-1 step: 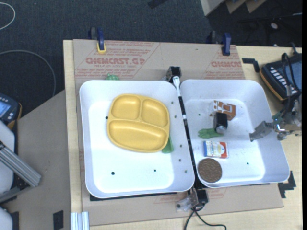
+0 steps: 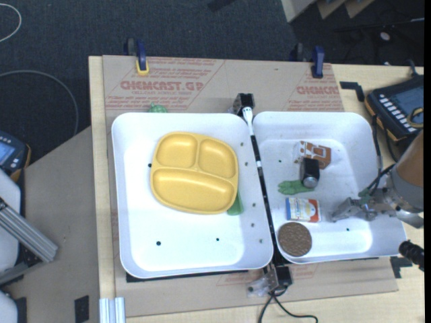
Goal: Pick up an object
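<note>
My gripper reaches in from the right and hangs low over the right bin, near its front right part. It is open and nothing sits between its fingers. Just left of it lies a small white card box with blue and red print. Further back, a black cylinder rests against a brown and white packet. A green scrap lies beside the cylinder. A brown round disc sits at the bin's front left corner.
The left bin holds a yellow divided plate with a green piece poking out from under its right edge. A black rail runs between the bins. A tablet lies at the far right.
</note>
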### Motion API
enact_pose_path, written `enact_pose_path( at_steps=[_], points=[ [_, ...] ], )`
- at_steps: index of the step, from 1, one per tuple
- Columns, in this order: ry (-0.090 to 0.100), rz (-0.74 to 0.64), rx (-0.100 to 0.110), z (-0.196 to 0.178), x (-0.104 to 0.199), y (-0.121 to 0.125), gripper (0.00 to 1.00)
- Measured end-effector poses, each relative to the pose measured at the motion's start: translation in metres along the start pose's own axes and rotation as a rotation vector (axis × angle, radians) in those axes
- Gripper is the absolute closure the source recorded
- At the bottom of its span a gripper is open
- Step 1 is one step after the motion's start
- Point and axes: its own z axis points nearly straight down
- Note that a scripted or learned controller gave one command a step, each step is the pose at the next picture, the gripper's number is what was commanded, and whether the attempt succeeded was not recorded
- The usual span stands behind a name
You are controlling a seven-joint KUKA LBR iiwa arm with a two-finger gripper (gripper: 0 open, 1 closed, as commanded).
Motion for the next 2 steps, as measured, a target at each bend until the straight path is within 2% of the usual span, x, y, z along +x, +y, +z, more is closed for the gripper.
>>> enact_pose_path(
  at_steps=[1,2],
  points=[
    [-0.007,-0.004,-0.008,0.002,0.060,0.002,0.00],
    [-0.014,-0.001,-0.016,0.001,0.055,0.037,0.00]
  ],
)
